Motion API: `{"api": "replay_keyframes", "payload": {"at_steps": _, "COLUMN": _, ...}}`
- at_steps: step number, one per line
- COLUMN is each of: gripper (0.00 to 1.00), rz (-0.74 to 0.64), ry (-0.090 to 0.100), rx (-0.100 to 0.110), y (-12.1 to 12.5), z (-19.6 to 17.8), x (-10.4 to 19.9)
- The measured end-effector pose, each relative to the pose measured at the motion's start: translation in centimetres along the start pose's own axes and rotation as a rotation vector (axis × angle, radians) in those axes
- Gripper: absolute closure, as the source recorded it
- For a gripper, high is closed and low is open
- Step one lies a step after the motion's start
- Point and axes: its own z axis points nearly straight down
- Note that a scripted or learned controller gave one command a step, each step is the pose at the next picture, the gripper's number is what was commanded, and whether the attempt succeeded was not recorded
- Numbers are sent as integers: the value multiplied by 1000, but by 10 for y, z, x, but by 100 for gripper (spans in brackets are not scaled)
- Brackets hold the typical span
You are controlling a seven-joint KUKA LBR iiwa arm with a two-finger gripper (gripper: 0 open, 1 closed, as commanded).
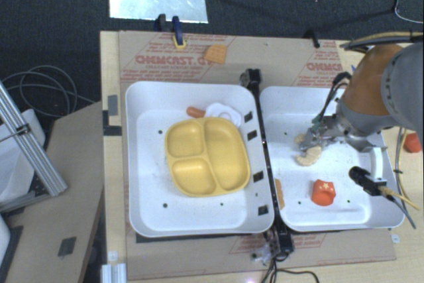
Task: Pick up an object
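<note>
Fingers (309, 140), spread impossible to tell, meet beige lump (309, 156) mid-floor in right bin (344, 212), away from walls.

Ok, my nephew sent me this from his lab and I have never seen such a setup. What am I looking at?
This is one photo from a camera fixed above a bench, looking down at a slant. The grey machine with the orange band is a robot arm that reaches in from the right of the picture. At its end is a gripper, its tool for picking things up.

On the bench sit two shallow white bins. The gripper is low over the right bin, right by a beige lump. A small red object lies nearer the front. The left bin holds a yellow divided plate, with a small orange piece and a white thing behind it.

I cannot tell from this angle whether the gripper has hold of anything.
</note>
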Motion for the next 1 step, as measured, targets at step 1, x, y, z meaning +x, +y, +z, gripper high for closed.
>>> {"api": "replay_keyframes", "payload": {"at_steps": 1, "gripper": 100, "rz": -3, "ry": 1, "rx": -11, "y": 23, "z": -107, "x": 84}}
